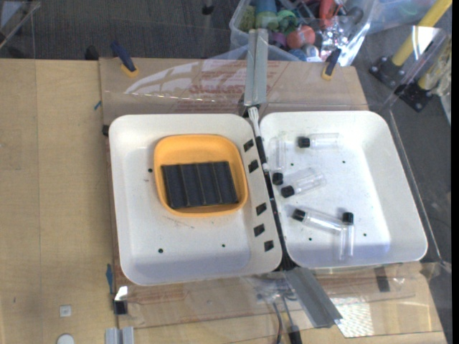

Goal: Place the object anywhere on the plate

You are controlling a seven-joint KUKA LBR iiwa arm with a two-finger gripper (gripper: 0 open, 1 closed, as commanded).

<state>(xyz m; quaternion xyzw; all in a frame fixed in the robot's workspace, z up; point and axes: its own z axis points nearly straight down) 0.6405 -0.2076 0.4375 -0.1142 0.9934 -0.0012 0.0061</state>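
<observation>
Five clear plastic vials [318, 221] lie beside a glossy rounded-square orange plate [200, 173].

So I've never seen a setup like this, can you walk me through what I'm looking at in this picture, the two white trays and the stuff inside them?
This is a robot work bench, seen by one fixed camera looking down at a slant. Two shallow white bins sit side by side. The left bin holds an orange plate with a dark ribbed block lying on it. The right bin holds several small clear vials with black caps, such as one near the back and one lying near the front. These are the things to be picked up and put on the plate. Behind the bench stands a clear tub of colourful toys. Nothing is being held in this picture.
</observation>
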